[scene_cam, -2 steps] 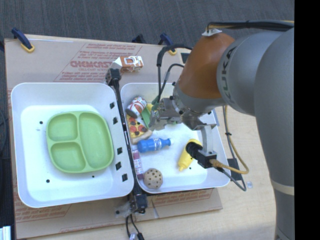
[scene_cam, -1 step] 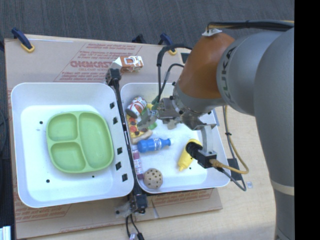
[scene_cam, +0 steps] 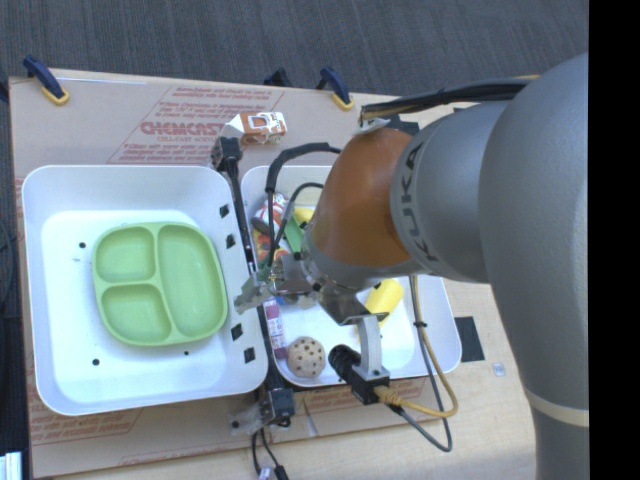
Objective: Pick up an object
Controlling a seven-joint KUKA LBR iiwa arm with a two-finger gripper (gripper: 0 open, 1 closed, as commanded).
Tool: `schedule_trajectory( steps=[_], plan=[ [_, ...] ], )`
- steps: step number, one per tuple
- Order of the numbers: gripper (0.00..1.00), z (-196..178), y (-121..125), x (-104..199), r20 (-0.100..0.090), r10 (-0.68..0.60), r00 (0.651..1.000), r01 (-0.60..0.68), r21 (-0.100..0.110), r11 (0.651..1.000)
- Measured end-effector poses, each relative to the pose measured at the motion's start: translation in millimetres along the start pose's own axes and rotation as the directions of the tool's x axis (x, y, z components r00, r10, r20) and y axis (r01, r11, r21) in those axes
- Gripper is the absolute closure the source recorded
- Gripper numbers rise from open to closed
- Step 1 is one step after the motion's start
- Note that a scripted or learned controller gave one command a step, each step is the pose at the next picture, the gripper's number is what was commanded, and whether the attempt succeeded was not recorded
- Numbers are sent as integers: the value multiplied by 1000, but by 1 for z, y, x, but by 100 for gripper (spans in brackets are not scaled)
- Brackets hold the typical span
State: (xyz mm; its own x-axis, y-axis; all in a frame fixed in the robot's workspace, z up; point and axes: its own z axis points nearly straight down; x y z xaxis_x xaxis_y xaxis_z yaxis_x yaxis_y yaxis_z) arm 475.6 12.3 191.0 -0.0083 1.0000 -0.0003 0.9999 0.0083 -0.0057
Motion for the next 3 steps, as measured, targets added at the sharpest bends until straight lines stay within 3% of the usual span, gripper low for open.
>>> schedule_trajectory(
  steps=[3],
  plan=[
    [0,0,0,-1,0,2,1000,-2,-1,1000]
  ],
)
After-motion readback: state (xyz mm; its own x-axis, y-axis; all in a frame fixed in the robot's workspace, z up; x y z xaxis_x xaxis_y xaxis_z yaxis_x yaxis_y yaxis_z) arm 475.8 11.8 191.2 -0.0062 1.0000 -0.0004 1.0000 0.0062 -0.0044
